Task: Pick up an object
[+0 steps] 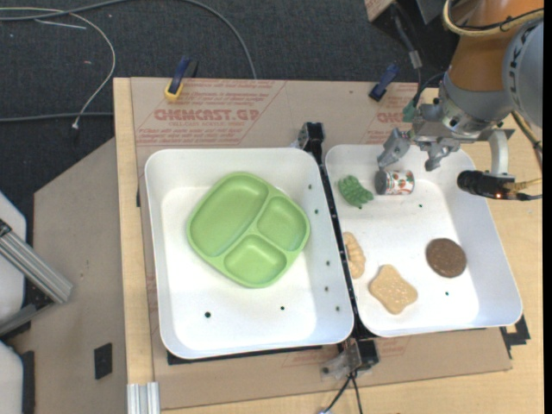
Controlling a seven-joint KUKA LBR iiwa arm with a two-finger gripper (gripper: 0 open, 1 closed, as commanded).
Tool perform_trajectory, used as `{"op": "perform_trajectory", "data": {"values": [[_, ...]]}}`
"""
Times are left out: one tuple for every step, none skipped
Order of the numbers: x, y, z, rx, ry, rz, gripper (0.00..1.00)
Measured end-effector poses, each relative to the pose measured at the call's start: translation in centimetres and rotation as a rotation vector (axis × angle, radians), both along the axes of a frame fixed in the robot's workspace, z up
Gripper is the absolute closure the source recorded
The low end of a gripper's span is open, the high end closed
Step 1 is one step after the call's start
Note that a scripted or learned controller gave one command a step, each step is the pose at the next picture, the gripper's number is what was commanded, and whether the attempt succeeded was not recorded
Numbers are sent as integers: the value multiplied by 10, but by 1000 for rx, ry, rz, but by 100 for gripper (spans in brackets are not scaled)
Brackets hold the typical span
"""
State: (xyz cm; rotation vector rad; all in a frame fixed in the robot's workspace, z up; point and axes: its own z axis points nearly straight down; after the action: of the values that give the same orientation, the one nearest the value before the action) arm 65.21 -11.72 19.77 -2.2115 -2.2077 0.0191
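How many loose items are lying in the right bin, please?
5: a green piece at upper left, a small can beside it under the pincer, a brown disc at right, a tan cracker at bottom, and a tan piece on the left wall.

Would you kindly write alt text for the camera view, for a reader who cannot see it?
The gripper hangs over a small can in the right bin, which also has a green toy, a brown disc and two tan pieces. A green divided plate lies in the left bin.

One fixed camera above the bench [259,102], angled down over both bins (arm [487,50] entering from the right).
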Motion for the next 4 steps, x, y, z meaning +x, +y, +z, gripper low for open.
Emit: {"op": "perform_trajectory", "data": {"values": [[3,0,8,-2,-13,2,0],[6,4,-59,-1,-7,4,0],[9,2,-87,-6,-24,2,0],[10,2,-77,-6,-22,3,100]]}}
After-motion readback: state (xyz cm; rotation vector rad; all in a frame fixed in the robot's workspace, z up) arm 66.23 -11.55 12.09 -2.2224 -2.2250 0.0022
